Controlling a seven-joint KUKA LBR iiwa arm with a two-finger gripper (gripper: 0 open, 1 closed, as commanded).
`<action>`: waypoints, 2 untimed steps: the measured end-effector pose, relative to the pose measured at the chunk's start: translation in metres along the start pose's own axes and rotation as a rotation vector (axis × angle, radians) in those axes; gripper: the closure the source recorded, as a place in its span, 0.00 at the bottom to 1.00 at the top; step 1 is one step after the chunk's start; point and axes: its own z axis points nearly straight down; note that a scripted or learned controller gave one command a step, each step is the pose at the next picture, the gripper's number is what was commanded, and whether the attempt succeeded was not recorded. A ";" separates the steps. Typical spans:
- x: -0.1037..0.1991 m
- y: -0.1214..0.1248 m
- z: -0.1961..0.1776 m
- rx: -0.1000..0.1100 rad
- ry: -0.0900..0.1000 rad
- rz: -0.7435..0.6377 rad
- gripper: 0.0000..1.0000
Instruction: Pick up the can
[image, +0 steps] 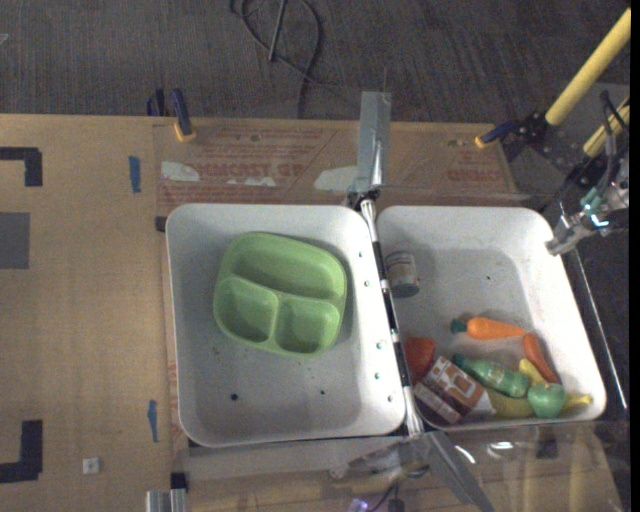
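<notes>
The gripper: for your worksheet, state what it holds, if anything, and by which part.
Nothing is held. The gripper sits at the right bin's far right rim, apart from the can.

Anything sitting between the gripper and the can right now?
No. In the camera view, bare white floor of the right bin separates the gripper at its right rim from the can by the left wall.

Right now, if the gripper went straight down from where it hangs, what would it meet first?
Probably the right bin's upper right rim or wall: the gripper hangs over that corner, far from the can. Its height and exact direction are unclear.
</notes>
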 end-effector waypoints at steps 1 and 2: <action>-0.015 0.075 -0.080 -0.003 -0.002 0.041 1.00; -0.014 0.073 -0.149 -0.006 -0.005 -0.254 1.00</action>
